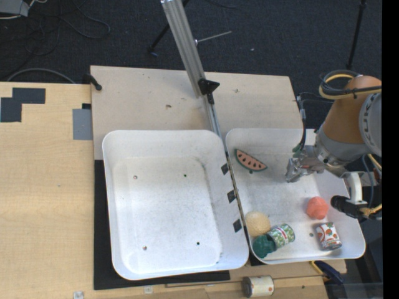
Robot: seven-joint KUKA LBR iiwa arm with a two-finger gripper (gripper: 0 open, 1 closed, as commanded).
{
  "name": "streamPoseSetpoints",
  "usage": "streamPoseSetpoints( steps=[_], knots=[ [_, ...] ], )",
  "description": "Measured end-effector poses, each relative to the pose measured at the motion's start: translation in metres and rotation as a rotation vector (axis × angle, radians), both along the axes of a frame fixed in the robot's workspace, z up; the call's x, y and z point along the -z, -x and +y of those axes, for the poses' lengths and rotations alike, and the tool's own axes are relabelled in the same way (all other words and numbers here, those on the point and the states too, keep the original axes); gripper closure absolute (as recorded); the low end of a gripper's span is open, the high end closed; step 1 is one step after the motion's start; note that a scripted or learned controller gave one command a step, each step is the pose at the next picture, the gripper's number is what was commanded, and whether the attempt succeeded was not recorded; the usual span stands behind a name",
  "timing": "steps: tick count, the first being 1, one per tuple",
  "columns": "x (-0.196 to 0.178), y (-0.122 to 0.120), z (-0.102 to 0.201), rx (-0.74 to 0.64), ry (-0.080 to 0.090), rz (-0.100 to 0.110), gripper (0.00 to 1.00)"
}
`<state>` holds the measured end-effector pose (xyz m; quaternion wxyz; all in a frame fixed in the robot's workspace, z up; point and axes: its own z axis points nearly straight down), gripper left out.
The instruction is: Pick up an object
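Since any object counts for this task, the candidates all sit in the right bin [349, 254], and nearest the camera are three along its front edge. The small printed can [328, 236] at the front right lies on its side: probably light, stiff and smooth, so it may roll or slip; take it across the round body. Its label shows red shapes on white, no writing readable. The green-capped jar [275, 238] lies tilted at the front left, cap touching the bin wall zone; hard, likely slippery, label pattern unreadable. Touching it just behind is a pale yellow ball [257, 221], looks soft or foamy, light, should squash a bit and grip easily, though it sits close to the divider. Further back, a pinkish-red lump [317, 207] lies alone in open floor: small, light, probably rubbery, the easiest target, grab across its middle. The gripper [295, 173] hangs low over the bin's middle, near the lump but apart from it, holding nothing visible; whether it's spread or closed I cannot tell. Farthest, a watermelon slice toy [250, 161] lies flat near the back left: thin, stiff, hard to get under, pinch across the narrow width. The left bin [124, 143] offers no target.
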<state>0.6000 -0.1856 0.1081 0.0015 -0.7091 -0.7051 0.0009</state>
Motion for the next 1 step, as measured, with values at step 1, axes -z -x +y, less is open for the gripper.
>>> streamPoseSetpoints(
  steps=[1],
  knots=[
    [-0.0627, 0.0005, -0.0057, 0.002, 0.002, -0.007, 1.00]
  ],
)
